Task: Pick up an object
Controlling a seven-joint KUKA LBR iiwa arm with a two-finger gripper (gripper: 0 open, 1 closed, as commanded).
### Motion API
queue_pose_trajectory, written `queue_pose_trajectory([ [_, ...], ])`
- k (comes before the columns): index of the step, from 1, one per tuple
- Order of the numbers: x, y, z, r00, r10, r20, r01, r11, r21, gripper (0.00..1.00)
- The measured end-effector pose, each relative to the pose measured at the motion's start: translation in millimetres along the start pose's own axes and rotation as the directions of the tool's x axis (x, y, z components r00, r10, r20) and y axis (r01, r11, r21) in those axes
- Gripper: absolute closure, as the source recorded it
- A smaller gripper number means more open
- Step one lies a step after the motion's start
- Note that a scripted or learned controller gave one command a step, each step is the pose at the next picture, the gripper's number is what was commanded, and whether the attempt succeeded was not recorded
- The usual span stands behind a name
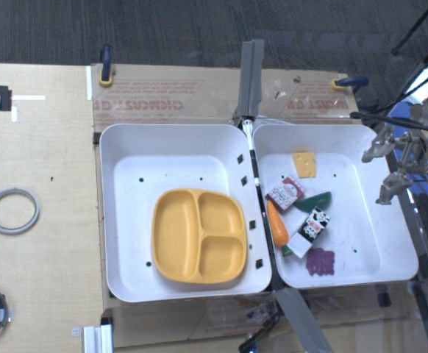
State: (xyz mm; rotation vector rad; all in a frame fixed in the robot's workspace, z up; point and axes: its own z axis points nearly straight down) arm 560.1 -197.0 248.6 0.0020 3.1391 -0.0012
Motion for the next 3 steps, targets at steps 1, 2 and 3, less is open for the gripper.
queue_pose_trajectory([
  [1, 31.2, 0.2, 11.3, 0.974, -0.227, 0.000, 0.227, 0.974, 0.000, 0.00],
  [2, 24.8, 30.7, 153.5, 0.999, 0.047, -0.001, -0.047, 0.999, -0.001, 0.00],
  [3, -61.1, -23.0, 155.9, 0.949, 0.314, 0.002, -0.314, 0.949, 0.000, 0.00],
])
